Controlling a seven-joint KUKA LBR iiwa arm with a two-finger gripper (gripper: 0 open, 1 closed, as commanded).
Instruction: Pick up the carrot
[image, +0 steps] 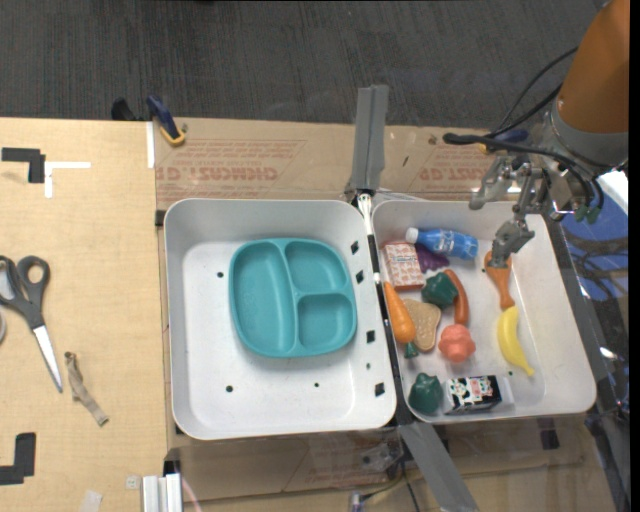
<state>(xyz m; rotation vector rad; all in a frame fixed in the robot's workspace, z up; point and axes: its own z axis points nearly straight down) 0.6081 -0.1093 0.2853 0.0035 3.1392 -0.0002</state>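
The end effector gripped only the carrot's top end, so it risked slipping back into the right bin.

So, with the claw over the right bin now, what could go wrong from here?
1. The claw sits at the top of one carrot, but the grip looks shallow, so the carrot may slip.
2. That carrot lies close to the banana, which could get nudged.
3. A second carrot lies by the bin divider, crowded by toys, and could confuse the target.
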